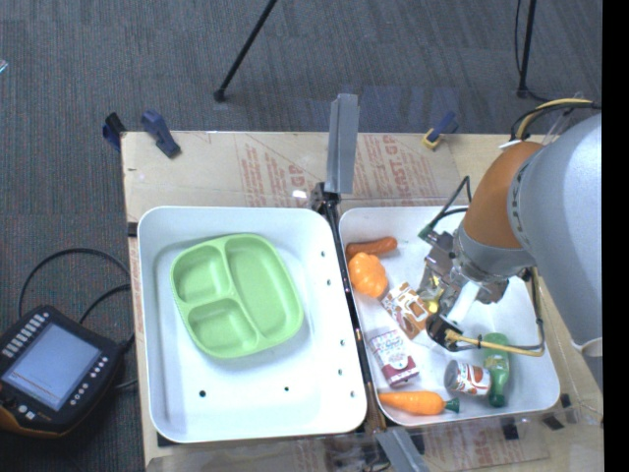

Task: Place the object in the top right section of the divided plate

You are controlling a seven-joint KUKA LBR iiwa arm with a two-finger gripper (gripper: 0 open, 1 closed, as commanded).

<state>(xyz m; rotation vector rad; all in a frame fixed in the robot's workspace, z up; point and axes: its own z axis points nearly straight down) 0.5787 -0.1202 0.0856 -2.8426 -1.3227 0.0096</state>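
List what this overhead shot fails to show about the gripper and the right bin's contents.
- gripper, camera view: fingertips masked by the wrist and cable; open or shut is unreadable, as is any contact with the snack packet.
- can: label too small to read.
- green bottle: partly crossed by the cable.
- right bin: right wall hidden under the arm.

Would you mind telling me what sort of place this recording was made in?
Most likely a robotics lab or test cell, not a kitchen. The white bins sit on a plywood bench held with clamps, a teach pendant lies on the carpet, and stand legs rise behind. The food looks like toys, such as the carrot.
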